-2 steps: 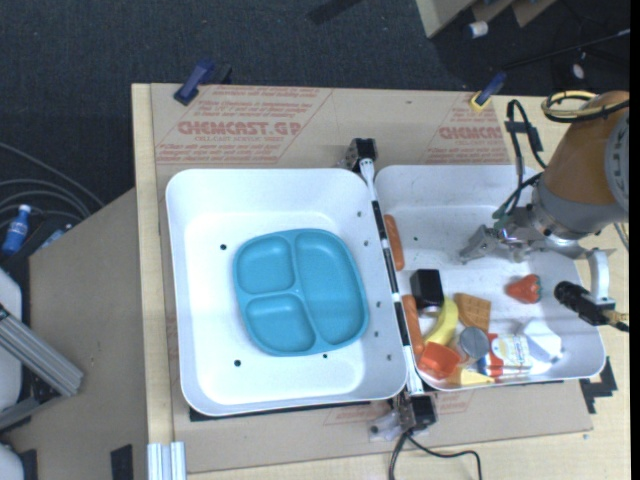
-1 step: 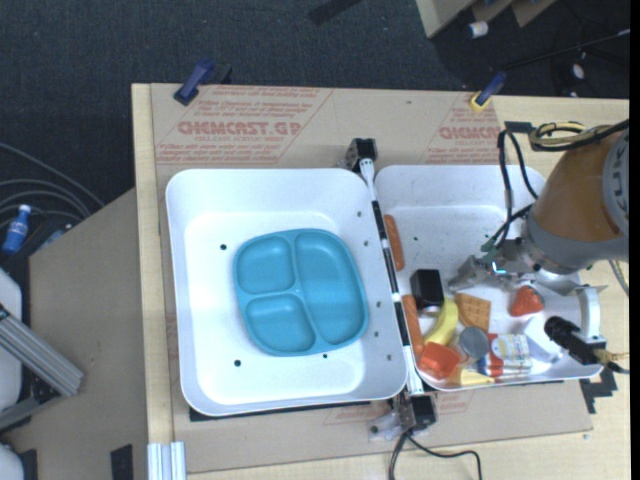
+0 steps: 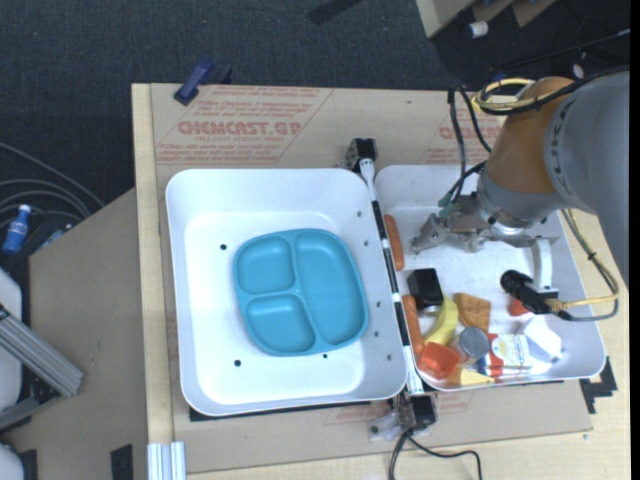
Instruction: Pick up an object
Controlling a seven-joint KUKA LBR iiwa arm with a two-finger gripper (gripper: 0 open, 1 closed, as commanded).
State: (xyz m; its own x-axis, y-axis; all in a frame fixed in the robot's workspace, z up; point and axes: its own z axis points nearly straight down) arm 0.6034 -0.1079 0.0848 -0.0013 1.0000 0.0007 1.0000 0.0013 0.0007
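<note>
Nothing is picked up yet as far as you can see. The claw [image 3: 455, 230] sits at the far end of the right shallow white bin [image 3: 585, 353]; wide or narrow, you cannot tell. Grasp and lift remain.

That bin's near half holds:
- one black block [image 3: 425, 286]
- one yellow toy banana [image 3: 444, 320]
- one orange cup [image 3: 437, 360]
- one grey disc [image 3: 473, 343]

The left shallow white bin [image 3: 190, 268] holds one blue divided plastic plate [image 3: 298, 290]. That makes two bins on the counter [image 3: 250, 128].

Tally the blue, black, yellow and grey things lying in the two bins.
Blue: 1, the blue plastic divided plate
Black: 1, the small black rectangular block
Yellow: 1, the yellow curved toy banana
Grey: 1, the grey round flat disc
Total: 4
</note>
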